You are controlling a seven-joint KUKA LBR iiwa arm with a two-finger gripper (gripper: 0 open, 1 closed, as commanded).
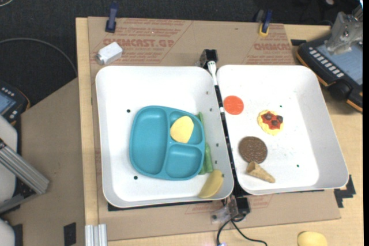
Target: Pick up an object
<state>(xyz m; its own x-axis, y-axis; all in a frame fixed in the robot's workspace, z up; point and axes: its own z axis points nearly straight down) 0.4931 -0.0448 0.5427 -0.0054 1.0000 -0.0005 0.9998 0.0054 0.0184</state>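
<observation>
Nothing grabbed yet, so I was at the very start: choosing a target. Nearest me, the yellow banana piece lay just off the near right corner of the blue plate. Right of the plate, in the other bin, lay the cone and brown cookie. The orange disc was farther back. I'd guess the next move meant dropping straight over one loose piece. Something green was tucked mostly behind the plate's right edge, hard to identify. Couldn't tell if my claw was wide or narrow.
</observation>
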